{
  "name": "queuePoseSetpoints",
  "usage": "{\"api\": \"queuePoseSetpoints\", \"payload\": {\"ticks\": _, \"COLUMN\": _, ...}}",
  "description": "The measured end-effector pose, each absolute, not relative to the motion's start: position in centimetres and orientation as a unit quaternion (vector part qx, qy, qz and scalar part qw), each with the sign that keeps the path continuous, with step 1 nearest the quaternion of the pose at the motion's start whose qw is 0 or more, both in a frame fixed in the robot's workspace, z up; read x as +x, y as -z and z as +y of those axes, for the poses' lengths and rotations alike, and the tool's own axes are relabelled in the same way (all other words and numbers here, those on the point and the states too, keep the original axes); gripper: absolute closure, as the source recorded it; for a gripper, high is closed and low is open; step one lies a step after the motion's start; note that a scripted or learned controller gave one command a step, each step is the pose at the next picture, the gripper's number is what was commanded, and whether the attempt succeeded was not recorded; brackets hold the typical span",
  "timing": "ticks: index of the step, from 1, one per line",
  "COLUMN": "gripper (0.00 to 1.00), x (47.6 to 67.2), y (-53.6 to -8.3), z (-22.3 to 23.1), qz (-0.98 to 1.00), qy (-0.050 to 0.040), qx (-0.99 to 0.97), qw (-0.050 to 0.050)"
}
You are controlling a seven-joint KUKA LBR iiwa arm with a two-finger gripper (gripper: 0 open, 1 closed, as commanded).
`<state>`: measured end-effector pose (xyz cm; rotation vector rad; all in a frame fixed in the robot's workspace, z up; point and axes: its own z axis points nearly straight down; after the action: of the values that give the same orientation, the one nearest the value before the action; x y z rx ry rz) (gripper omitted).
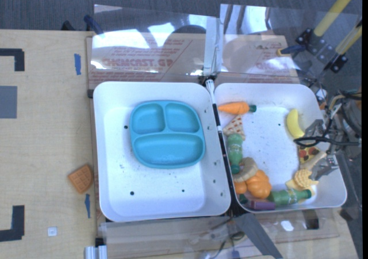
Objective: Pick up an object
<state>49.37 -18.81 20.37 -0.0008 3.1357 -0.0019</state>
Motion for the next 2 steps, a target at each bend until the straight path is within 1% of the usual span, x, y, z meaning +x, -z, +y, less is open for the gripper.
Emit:
{"api": "queuePoseSetpoints", "payload": {"ticks": 1, "gripper": 0.0, "x": 54.3, "y": -9.0, "z": -22.4, "qz": 1.0, "qy": 0.0028, "qx": -0.004, "qw": 0.008}}
{"api": "queuePoseSetpoints", "payload": {"ticks": 2, "gripper": 0.0, "x": 55.7, "y": -9.0, "z": -15.5, "qz": 0.999, "qy": -0.0005, "qx": 0.036, "qw": 0.006}}
